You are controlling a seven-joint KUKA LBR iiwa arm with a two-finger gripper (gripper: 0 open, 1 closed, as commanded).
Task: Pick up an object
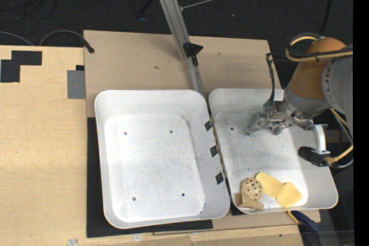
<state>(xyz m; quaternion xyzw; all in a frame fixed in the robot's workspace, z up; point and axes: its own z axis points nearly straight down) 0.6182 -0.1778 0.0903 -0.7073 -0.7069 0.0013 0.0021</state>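
Observation:
Two objects lie in the right bin (230, 102) near its front edge. One is a tan, speckled lump (251, 192), and beside it on the right lies a flat yellow piece (278, 189). My gripper (266, 122) hangs over the back right part of the same bin, well behind both objects and apart from them. Nothing shows between its fingers. The grey arm with its orange band (314, 69) reaches in from the right above it.
The left bin (151, 155) stands beside the right one, with black clips (213, 150) along the shared edge. A slanted metal rail (176, 23) rises behind the bins. Cables hang by the arm at the right.

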